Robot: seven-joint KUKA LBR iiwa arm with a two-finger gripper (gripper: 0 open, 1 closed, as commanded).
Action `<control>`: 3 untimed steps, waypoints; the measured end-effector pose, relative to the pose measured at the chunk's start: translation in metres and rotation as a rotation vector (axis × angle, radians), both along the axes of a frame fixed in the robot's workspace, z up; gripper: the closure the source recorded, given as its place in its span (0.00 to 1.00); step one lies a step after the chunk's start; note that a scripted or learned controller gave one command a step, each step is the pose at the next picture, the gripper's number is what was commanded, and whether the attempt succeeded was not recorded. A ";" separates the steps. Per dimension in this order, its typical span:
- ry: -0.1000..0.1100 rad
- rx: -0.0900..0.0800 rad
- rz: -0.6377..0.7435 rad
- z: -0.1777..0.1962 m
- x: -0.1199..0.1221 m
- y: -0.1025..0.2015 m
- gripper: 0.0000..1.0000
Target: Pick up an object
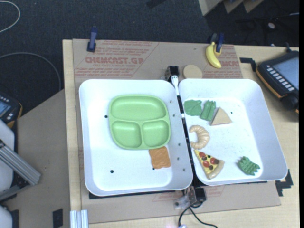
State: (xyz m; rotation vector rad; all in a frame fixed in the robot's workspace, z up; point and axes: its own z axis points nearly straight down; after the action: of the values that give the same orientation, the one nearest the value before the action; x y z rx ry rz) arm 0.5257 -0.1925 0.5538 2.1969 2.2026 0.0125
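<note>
Before the pick: nothing lifted, every object lying loose in the bins.

Left bin (92, 127): green divided tray (139, 121), orange piece (160, 157) just near of it. Right bin (266, 127): green pieces (199, 108), tan wedge (220, 117), croissant (200, 136), pizza slice (209, 162), leafy green (248, 165). Gripper state cannot be told. Next move likely calls for choosing an isolated target, perhaps the leafy green.

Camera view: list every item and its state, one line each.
Green divided plate: flat in left bin, compartments bare.
Orange toast piece: flat, left bin, beside the plate.
Croissant: lying in right bin.
Pizza slice: flat, right bin.
Green leafy pieces: together, right bin.
Banana: on the bench, outside the bins.
</note>
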 end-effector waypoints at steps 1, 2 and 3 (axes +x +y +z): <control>-0.005 -0.003 0.000 0.011 0.001 0.000 1.00; -0.009 -0.006 0.001 0.022 0.001 0.000 1.00; 0.034 0.018 -0.008 -0.041 -0.049 -0.034 1.00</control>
State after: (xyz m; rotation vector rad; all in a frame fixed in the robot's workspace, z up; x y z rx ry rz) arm 0.4766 -0.2260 0.5128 2.2318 2.2198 -0.0060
